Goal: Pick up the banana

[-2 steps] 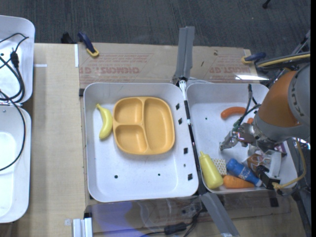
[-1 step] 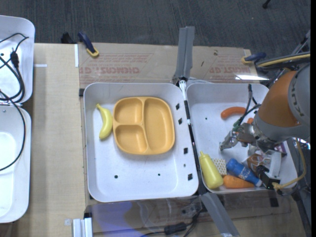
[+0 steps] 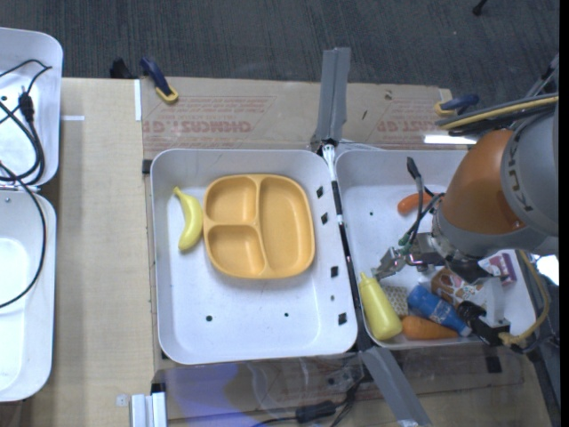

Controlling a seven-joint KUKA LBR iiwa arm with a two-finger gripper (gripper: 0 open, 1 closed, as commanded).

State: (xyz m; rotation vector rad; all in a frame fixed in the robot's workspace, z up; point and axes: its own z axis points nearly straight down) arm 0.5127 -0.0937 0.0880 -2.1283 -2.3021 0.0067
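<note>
The gripper (image 3: 393,263) hangs low over the right bin (image 3: 373,185), near the bin's left-centre floor, its metal fingers pointing left; whether they are spread or closed cannot be told from this slanted view, and nothing is seen between them. Behind it the grey arm (image 3: 524,176) with its orange band (image 3: 476,185) reaches in from the right and covers much of that bin. Just below the gripper lies a yellow squeeze bottle (image 3: 379,307), with an orange carrot-like piece (image 3: 429,328) and a blue object (image 3: 436,307) beside it toward the bin's lower edge, and another orange item (image 3: 411,204) sits above, partly hidden by the arm. The banana (image 3: 188,220) lies well apart in the left bin (image 3: 249,327), near its left wall, just beside the left edge of a yellow divided plate (image 3: 260,225) with three compartments.
</note>
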